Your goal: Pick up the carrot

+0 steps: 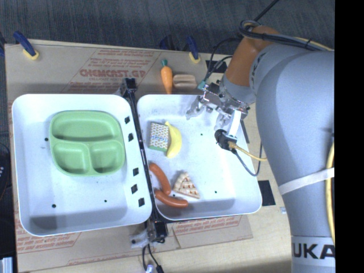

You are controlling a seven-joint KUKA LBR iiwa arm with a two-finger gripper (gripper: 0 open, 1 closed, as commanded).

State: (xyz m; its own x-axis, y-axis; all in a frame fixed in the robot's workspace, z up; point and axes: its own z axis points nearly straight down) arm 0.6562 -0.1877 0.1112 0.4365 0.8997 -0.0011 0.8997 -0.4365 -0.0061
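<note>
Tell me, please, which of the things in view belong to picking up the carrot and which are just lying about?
Belonging to the job:
carrot, lying on the bench beyond the right bin's far rim
gripper, over the right bin's far edge

Just lying about:
green tray in the left bin
banana
waffle piece
two sausages
pizza slice
tan block beside the carrot

- The grey arm (296, 129) fills the frame from 3 to 5 o'clock, reaching toward 10 o'clock.
- Its orange band (245, 56) sits at 1 o'clock.
- The gripper (206, 108) points toward 9 o'clock, holding nothing.
</note>
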